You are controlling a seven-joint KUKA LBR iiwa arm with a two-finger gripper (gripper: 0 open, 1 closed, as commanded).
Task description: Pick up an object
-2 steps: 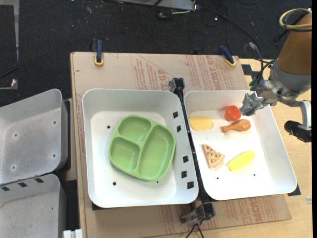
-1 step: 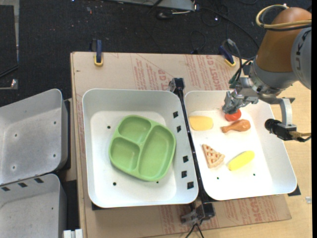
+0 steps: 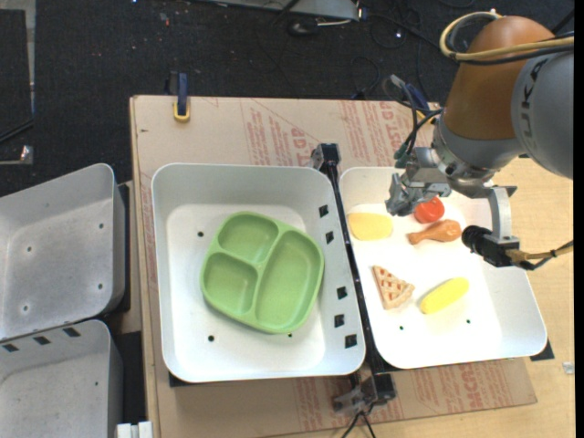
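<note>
The right bin (image 3: 511,331) holds several toy foods: a pale yellow piece (image 3: 370,225), a red tomato-like piece (image 3: 429,211), a brown drumstick (image 3: 435,234), a waffle-patterned pizza slice (image 3: 392,287) and a yellow piece (image 3: 443,295). My gripper (image 3: 408,198) hangs low over the bin's far part, between the pale yellow piece and the red piece, its tip close against the red one. I see nothing lifted between its fingers.
The left bin (image 3: 182,336) bears a green three-compartment plate (image 3: 263,271). A black divider with clips runs between the two bins. Grey trays lie off the bench at the left. The arm's orange band and cables loom over the right bin's far right.
</note>
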